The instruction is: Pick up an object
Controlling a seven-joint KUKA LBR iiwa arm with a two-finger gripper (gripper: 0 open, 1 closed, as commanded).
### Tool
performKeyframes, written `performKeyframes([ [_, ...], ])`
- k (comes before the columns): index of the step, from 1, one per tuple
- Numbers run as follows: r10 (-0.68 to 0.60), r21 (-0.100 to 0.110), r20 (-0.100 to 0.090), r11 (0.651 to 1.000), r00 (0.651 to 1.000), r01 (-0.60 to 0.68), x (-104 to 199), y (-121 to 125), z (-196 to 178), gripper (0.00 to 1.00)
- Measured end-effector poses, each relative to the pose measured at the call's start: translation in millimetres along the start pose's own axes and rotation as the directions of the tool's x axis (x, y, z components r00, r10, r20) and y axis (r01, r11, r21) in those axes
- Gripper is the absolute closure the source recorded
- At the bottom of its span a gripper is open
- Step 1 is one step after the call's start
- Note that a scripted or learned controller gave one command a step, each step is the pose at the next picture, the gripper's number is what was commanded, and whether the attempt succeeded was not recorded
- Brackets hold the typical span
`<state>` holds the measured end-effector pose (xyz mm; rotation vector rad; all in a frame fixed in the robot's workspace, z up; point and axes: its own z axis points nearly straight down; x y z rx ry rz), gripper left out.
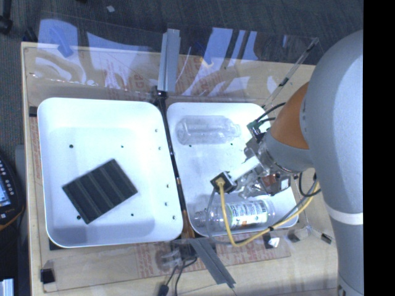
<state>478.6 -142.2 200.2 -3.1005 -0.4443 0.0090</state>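
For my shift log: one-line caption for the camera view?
Gripper low in right bin above a labelled bottle; clear bottle behind, dark ridged panel in left bin.

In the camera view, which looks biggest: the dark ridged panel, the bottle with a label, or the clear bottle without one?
1. dark ridged panel, clearly largest.
2. and 3. labelled bottle and clear bottle look about alike; the labelled one is partly hidden, so no ranking.

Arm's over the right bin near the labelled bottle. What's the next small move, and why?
Probably a short descent toward the clear plastic bottle with the white label. The hand sits just above that bottle at the near end of the right white bin, with nothing seen between its fingers. The other clear bottle lies farther off, at the far end.
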Motion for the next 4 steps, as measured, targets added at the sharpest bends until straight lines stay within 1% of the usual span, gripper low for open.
performKeyframes([
  [1, -0.159, -0.008, -0.002, 0.987, 0.987, 0.159, 5.0, 23.5, -57.8, 1.00],
  [2, -0.102, -0.010, -0.005, 0.995, 0.995, 0.102, 59.5, -24.3, -122.8, 1.00],
  [3, -0.430, -0.011, 0.000, 0.903, 0.903, 0.430, 9.9, 45.6, -143.9, 1.00],
  [4, -0.530, -0.010, 0.001, 0.848, 0.848, 0.530, 36.6, -15.2, -153.6, 1.00],
])
